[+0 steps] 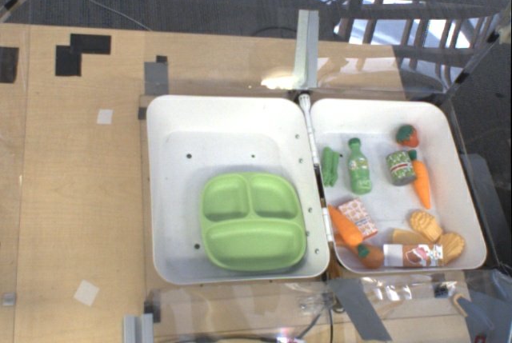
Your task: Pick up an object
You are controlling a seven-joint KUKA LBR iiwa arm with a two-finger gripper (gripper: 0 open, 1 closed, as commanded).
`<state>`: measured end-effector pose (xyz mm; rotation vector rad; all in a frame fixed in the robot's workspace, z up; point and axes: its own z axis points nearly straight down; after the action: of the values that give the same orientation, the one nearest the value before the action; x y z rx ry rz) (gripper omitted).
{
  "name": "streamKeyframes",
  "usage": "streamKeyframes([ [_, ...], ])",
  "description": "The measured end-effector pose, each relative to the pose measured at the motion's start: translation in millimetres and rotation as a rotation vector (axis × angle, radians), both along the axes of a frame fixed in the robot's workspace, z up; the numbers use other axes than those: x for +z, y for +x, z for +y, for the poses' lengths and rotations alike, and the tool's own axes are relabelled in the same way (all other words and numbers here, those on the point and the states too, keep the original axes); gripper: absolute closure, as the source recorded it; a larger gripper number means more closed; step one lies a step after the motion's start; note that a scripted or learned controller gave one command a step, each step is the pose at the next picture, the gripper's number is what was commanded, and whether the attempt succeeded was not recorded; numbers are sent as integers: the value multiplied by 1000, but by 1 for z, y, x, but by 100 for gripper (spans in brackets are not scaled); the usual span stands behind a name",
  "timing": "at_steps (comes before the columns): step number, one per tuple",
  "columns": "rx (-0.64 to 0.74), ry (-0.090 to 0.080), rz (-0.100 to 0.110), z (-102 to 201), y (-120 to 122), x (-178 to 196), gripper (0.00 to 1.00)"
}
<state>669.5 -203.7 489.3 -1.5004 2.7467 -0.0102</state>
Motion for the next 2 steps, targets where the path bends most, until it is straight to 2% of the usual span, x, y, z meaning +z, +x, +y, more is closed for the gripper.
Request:
streamKeyframes([
  [1, 431, -5, 1, 0, 0, 0, 100],
  [2, 739, -8, 1, 0, 0, 0, 100],
])
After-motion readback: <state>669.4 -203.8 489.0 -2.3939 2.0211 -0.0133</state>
